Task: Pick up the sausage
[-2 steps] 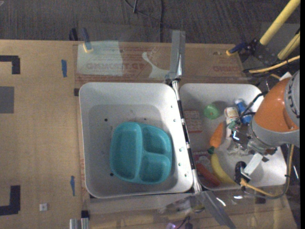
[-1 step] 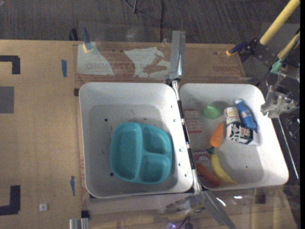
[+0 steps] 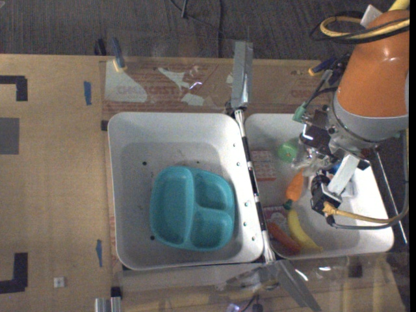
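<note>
Sausage [image 3: 283, 235]: reddish-brown, short and rounded, smooth skin; it lies in the near left corner of the right bin [image 3: 374, 229], against the wall.
Banana [image 3: 301, 231]: yellow, curved, just beside the sausage on its right.
Plate [image 3: 192, 208]: teal, matte plastic with rounded corners and three compartments, flat in the left bin [image 3: 130, 174].
Bins: shallow, white, hard plastic (the left one has small dark specks on its floor).
Carrot [image 3: 295, 187]: orange, tapered, farther back than the banana and apart from it.
Pincer [image 3: 314, 168]: over the right bin, just beside the carrot and well apart from the sausage; how far open, I cannot tell, and I see nothing held in it.
Label [image 3: 262, 164]: white with red print, on the right bin's left wall; the writing is too small to read.
Green thing [image 3: 288, 151]: small, round, behind the carrot.
Surface [image 3: 52, 194]: pale brown board, with a strip of blue tape [image 3: 87, 93] at the far left.
</note>
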{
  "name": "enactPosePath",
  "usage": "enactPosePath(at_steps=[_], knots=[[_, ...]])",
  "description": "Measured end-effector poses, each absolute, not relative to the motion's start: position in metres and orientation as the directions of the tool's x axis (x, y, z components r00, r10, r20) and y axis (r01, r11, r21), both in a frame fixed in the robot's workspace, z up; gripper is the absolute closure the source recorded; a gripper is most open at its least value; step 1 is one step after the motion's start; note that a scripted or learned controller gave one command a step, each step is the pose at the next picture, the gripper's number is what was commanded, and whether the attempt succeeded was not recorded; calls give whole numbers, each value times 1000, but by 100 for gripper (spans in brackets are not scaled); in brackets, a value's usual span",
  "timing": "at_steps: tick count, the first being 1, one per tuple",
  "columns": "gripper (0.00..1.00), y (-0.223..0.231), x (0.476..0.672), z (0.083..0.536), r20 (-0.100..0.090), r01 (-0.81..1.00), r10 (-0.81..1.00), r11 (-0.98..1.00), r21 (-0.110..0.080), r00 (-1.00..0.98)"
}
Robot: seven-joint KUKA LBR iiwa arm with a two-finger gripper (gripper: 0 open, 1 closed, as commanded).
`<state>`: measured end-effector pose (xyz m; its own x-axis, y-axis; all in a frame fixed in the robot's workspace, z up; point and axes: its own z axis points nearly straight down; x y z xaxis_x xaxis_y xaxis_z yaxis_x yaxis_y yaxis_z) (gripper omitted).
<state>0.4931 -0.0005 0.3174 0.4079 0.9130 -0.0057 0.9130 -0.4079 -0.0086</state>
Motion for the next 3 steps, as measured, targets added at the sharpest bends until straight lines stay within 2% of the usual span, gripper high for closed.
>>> enactPosePath(at_steps=[1, 2, 3], knots=[[100, 3, 530, 432, -6, 929, 929, -371, -6, 371], [100, 155, 563, 431, -4, 986, 986, -167, -4, 167], [100, 138, 507, 294, 2, 898, 898, 440, -9, -440]])
